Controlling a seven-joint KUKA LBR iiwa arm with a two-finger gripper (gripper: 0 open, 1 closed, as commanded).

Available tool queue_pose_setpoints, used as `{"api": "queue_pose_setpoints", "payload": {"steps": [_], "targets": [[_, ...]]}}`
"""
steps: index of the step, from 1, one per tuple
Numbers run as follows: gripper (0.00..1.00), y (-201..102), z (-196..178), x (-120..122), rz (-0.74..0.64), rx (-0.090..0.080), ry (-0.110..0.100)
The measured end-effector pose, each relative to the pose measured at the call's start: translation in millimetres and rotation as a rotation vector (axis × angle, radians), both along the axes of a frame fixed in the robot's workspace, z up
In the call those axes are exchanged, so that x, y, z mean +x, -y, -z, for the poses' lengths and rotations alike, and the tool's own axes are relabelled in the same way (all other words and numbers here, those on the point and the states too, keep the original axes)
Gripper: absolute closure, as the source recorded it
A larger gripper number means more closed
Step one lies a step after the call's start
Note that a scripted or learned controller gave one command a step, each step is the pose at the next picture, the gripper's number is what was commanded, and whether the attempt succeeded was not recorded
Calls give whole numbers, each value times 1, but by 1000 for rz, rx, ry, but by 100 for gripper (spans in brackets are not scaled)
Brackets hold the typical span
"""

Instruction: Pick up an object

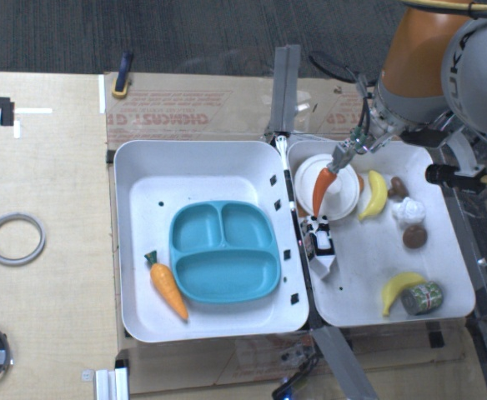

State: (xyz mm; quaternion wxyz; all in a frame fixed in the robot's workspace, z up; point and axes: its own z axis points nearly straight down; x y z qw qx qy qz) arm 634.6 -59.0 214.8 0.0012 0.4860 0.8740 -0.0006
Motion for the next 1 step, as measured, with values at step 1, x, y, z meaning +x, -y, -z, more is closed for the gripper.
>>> {"api": "queue_pose_setpoints", "payload": {"steps": [1], "targets": [[100, -69, -39, 14, 106, 0, -1]]}}
